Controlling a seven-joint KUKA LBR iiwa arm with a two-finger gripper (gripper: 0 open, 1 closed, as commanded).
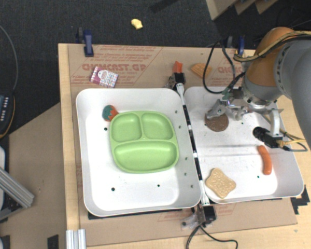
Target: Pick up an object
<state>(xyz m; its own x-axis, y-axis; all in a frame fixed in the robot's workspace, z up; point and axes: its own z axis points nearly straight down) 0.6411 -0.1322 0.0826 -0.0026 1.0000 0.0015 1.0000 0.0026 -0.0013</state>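
**A:** Where do we find the claw [224,108]?

**B:** Over the far left part of the right shallow white bin [233,152], at the end of the grey arm [300,61], which the picture's right edge cuts off. Its tip sits at the far edge of a flat round brown disc [216,123] lying on the bin floor. We cannot tell whether the two touch.

**A:** How far open is it?

**B:** We cannot tell. The wrist covers much of it, and what shows is small and blurred. Nor can we say whether it has hold of the disc.

**A:** What else lies there?

**B:** An orange-red sausage [266,160] near the right side, well apart from the disc, and a tan slice of toast [220,183] at the near left corner.

**A:** And the left shallow white bin [98,183]?

**B:** A light green three-compartment plate [143,141]. Beside its far left corner is a small red and teal round thing [109,112]; we cannot make out what it is. A small pink and white packet [103,77] lies on the bench [67,87] beyond that bin, its print too small to read.
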